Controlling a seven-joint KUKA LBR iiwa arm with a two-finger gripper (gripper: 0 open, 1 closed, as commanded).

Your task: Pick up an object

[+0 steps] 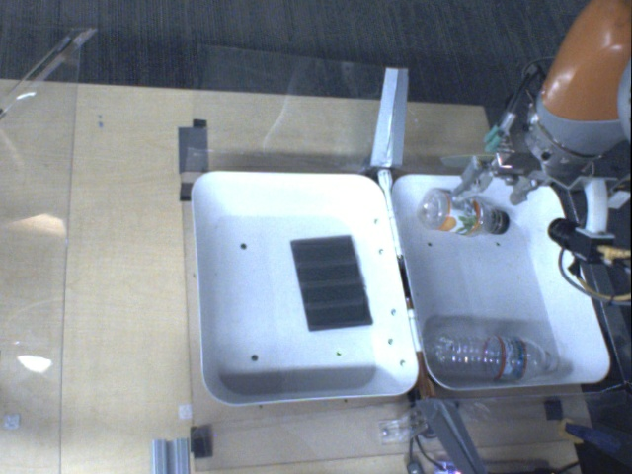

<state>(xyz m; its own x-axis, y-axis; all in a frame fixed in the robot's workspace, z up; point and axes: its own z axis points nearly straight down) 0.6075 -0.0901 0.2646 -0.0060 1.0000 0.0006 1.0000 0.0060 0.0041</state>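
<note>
Gripper (474, 181) of mine hangs over the far part of the right bin (592, 358), its metal fingers reaching leftward from under my orange wrist band; I cannot tell whether they are parted or closed. Just below them lies a small clear bottle (462, 215) on its side, long axis running left to right, dark cap toward the right, with an orange patch on its middle. It seems to touch my fingertips, though I cannot be sure. A larger clear plastic bottle (494, 355), ribbed and crumpled-looking, lies along the near wall of that same bin, also left to right. In the left bin (227, 363) a flat black ribbed rectangular pad (331, 282) lies slightly askew.
</note>
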